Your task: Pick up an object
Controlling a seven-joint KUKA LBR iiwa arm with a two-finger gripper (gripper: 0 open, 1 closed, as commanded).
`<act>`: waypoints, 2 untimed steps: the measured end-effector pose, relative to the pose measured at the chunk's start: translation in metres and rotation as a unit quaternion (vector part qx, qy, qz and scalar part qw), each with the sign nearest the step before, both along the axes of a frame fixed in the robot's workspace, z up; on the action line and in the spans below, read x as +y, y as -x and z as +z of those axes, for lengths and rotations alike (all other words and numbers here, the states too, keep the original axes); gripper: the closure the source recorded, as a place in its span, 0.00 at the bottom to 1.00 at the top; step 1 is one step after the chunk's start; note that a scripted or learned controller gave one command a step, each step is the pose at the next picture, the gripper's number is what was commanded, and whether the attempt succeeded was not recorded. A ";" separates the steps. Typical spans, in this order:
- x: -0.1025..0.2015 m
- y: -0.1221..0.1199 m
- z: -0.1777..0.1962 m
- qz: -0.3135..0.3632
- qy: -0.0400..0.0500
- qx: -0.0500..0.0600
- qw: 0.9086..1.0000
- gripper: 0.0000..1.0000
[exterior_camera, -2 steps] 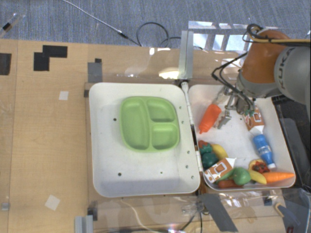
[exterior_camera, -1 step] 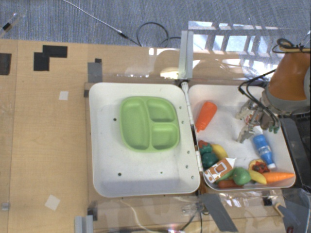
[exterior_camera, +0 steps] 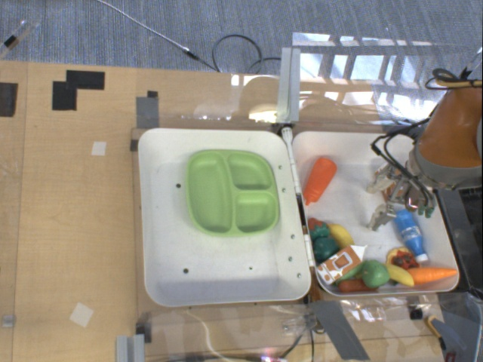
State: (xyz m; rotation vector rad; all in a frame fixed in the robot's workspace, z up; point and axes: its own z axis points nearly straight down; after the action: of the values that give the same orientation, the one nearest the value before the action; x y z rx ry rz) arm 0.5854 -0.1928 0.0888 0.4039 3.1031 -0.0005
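Gripper (exterior_camera: 386,196) hangs low in the right bin (exterior_camera: 355,145), fingers spread apart with nothing between them. We judge the blue bottle (exterior_camera: 410,233) the likeliest target: it lies just to the near right of the fingertips, its long axis running far-left to near-right. The orange carrot-shaped toy (exterior_camera: 319,179) lies apart to the left. White floor around the bottle's far end gives room; its near end crowds the toy food pile (exterior_camera: 362,266).

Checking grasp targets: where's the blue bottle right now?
The blue bottle lies in the right bin, near its right wall, just below the gripper and above the carrot in the bottom-right corner.
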 end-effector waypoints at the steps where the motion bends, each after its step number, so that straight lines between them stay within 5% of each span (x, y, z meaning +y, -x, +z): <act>1: 0.006 0.008 0.000 -0.006 0.000 0.000 1.000 0.00; 2: -0.011 -0.011 0.000 0.039 0.001 0.000 0.999 0.00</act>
State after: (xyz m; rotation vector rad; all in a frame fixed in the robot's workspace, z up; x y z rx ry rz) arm 0.5961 -0.2037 0.0886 0.2825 3.1164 -0.0024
